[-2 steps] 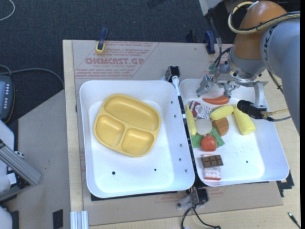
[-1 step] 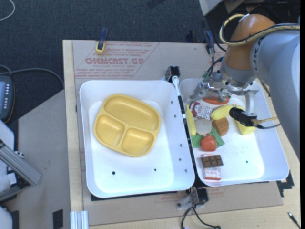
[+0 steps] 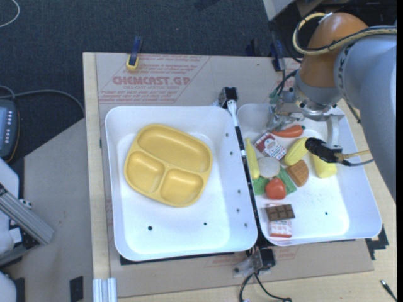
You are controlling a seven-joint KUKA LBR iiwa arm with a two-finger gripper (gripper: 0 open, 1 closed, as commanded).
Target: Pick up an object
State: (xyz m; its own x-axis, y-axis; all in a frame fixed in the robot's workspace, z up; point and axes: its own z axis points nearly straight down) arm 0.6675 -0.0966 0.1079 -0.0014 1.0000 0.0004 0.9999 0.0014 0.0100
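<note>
Toys crowd the near-left part of the right bin (image 3: 352,222), and any one of them could be the thing to pick. Taking the tomato (image 3: 275,188) as landmark: a chocolate bar (image 3: 279,212) lies just below it, a bread piece (image 3: 298,172) just to its right, a corn cob (image 3: 252,160) up and to its left against the bin's wall, and a red-and-white packet (image 3: 271,146) above it. Higher still lies a red chili (image 3: 287,131), and right of the bread sits a yellow block (image 3: 324,167).

Above the chili hangs the gripper (image 3: 288,114), low over the bin's far end. Whether the jaws are open or shut I cannot tell; wrist and cables hide them, and nothing shows clearly between them.

Risk, as I judge it: the pieces touch or overlap, so a descent here may pinch two at once, or nudge one aside and close on nothing. The chili is thin and could slip.

Left of the tomato, in the other bin (image 3: 119,168), rests a yellow tray (image 3: 167,164).
</note>
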